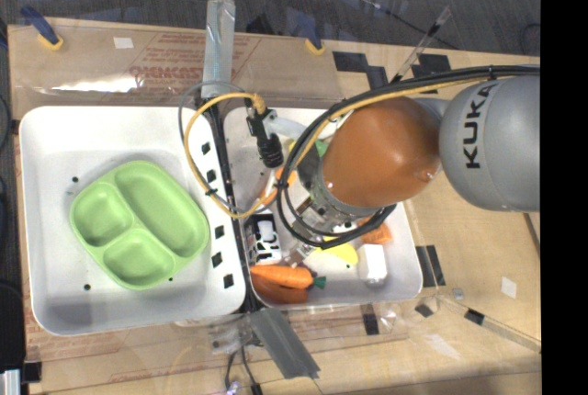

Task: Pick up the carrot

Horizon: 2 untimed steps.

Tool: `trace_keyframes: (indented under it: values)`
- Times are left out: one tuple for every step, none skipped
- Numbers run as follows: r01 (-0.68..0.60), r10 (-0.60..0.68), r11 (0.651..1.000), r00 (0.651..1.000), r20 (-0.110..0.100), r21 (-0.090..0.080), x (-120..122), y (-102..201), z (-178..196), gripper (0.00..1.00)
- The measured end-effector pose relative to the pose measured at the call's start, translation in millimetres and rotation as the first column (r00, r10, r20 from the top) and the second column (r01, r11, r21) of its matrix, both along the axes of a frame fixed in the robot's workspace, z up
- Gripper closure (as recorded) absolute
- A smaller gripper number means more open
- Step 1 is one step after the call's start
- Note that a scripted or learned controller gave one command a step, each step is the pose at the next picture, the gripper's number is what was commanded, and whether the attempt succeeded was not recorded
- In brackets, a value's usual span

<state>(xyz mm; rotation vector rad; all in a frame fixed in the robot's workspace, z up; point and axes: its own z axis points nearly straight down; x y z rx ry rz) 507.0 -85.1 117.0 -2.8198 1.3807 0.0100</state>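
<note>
The carrot (282,276) is orange with a green stub at its right end. It lies flat near the front left corner of the right bin (401,285). The arm's orange band and grey wrist (378,154) hang over the middle of that bin and cover most of its contents. The gripper (299,237) points down beneath the wrist, just above and behind the carrot, and cables hide its tips. Nothing shows between the gripper and the carrot.
A green three-compartment plate (138,223) lies in the left bin (41,200). In the right bin, a yellow item (338,252), a white block (373,263) and an orange piece (377,235) sit beside the carrot. Yellow and black cables (211,154) loop over the divider.
</note>
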Motion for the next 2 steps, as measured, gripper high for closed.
trace_keyframes:
  values:
    - [-0.504, 0.504, 0.864, 0.864, 0.007, -0.004, -17.5, 16.2, 94.5, 1.00]
    - [-0.558, 0.558, 0.830, 0.830, 0.013, -0.012, -3.5, -37.1, 242.6, 1.00]
